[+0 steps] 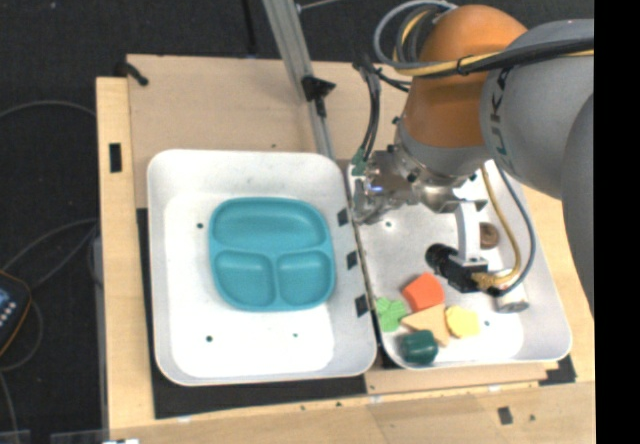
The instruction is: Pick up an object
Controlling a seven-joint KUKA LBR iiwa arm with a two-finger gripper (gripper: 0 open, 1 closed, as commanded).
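Your pincer (pixel 375 194): over right white shallow bin (pixel 540 332), upper-left corner; grip state cannot tell. Orange plastic block (pixel 424 291) lies well apart, toward bin's near edge.

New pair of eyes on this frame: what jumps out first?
The arm's orange band dominates the upper right, hanging over the right bin. Next, the teal divided plate sits alone in the middle of the left bin. A cluster of small coloured pieces crowds the right bin's near edge.

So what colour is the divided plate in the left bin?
Teal blue; the plate shows plainly in the camera view.
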